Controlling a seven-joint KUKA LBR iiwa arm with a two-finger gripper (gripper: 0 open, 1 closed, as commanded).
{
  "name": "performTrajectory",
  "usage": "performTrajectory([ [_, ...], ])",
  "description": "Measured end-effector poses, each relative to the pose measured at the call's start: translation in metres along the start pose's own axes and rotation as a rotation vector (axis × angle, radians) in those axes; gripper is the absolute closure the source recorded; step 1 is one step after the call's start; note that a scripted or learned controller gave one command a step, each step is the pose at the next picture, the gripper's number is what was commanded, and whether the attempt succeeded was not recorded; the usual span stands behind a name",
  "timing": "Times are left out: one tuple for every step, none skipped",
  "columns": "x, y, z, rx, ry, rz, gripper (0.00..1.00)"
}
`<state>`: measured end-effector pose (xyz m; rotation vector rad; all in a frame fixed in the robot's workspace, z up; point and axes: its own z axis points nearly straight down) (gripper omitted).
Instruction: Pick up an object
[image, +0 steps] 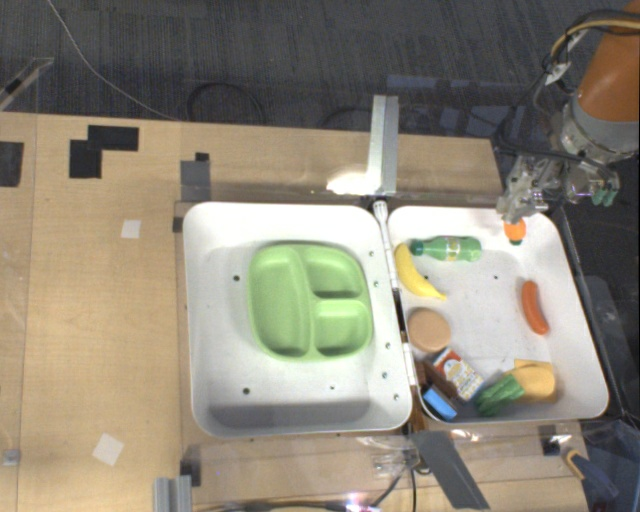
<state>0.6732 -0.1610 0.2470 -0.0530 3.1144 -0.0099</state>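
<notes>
My gripper hangs over the back right corner of the right bin. A small orange piece sits between its fingertips, just above the bin's back wall, and the gripper is shut on it. In the same bin lie a green bottle, a yellow banana, an orange-red sausage, a round tan disc, a small printed carton, a blue item, a green vegetable and a yellow fruit.
The left bin holds a green divided plate. A metal post stands behind the divider between the bins. The wooden bench spreads to the left.
</notes>
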Motion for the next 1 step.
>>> performTrajectory([
  [-0.0012, 0.0031, -0.0073, -0.002, -0.001, -0.005, 1.00],
])
